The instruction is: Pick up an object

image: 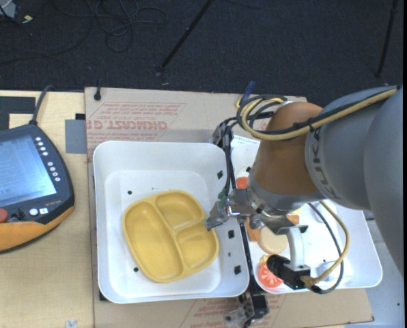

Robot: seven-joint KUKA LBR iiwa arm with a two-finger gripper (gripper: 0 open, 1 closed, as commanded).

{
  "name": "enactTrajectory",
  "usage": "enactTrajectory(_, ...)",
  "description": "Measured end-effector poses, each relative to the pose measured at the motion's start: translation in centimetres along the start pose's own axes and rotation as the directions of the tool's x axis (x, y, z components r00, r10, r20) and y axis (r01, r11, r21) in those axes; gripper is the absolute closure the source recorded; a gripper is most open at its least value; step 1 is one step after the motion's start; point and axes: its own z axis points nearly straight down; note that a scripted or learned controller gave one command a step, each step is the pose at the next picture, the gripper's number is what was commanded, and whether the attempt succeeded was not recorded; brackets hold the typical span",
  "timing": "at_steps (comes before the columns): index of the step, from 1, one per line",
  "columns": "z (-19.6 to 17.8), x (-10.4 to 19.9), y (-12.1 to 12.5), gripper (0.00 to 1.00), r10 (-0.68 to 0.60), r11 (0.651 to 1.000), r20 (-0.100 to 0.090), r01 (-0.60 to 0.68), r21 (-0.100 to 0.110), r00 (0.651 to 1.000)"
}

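A yellow divided plate (168, 243) lies in the left white bin (115, 176). My gripper (216, 219) hangs low over the right side of that bin, at the plate's right rim; whether it touches the plate I cannot tell. The grey arm with its orange band (289, 156) covers much of the right bin (364, 265). Below the arm in the right bin I see a red-orange round item (267, 274), a pale tan round item (272, 242) and a small orange piece (241, 182).
A teach pendant (22, 183) lies on the bench to the left of the bins. Cardboard (142, 118) sits under both bins. Cables (255, 108) loop off the arm near the bins' back edge. The wall between the bins (236, 251) runs just right of the gripper.
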Motion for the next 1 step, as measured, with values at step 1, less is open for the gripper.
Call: enactTrajectory(1, -19.64, 7.67, -2.26, 0.0, 0.005, 1.0, -0.002, -0.005, -0.011, 1.0)
